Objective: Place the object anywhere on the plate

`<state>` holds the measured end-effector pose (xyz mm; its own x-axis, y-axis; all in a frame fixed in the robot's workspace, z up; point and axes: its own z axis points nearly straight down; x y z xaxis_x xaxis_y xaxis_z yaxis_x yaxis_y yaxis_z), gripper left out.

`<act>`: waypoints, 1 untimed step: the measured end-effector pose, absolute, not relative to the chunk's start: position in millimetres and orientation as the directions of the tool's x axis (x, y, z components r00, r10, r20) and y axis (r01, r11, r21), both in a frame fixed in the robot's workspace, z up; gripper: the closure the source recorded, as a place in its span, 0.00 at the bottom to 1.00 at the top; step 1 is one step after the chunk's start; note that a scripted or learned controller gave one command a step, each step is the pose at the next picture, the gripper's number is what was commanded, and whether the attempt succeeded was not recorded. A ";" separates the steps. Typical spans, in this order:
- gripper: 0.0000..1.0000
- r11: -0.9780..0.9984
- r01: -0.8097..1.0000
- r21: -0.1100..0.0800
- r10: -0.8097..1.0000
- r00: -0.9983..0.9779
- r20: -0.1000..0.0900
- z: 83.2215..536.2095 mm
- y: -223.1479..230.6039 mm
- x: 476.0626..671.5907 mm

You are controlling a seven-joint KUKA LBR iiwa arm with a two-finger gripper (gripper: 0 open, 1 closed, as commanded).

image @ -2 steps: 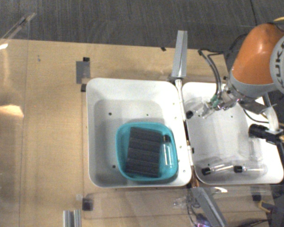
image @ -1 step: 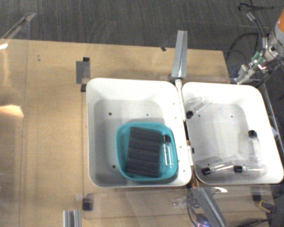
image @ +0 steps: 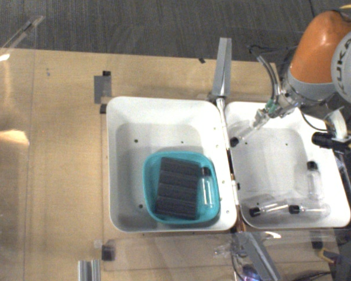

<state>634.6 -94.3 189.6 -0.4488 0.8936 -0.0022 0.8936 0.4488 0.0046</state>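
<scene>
Teal plate (image: 150, 183) sits low in the left bin (image: 120, 157). On it lie a dark bumpy block (image: 177, 188) and, just beside it on the right, a clear tube (image: 207, 190). The gripper (image: 269, 111) hangs over the top left part of the right bin (image: 339, 215). Another see-through tube with a black cap (image: 244, 130) slants down and left from its tip. I cannot tell if the gripper is open or closed. More capped tubes (image: 281, 208) lie along the bottom of the right bin.
</scene>
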 end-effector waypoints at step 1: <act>1.00 0.532 0.846 0.012 0.847 -0.532 -0.010 414.6 -102.4 664.7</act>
<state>664.7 -102.4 414.6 -0.5322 0.8466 -0.0101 0.8465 0.5323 0.0117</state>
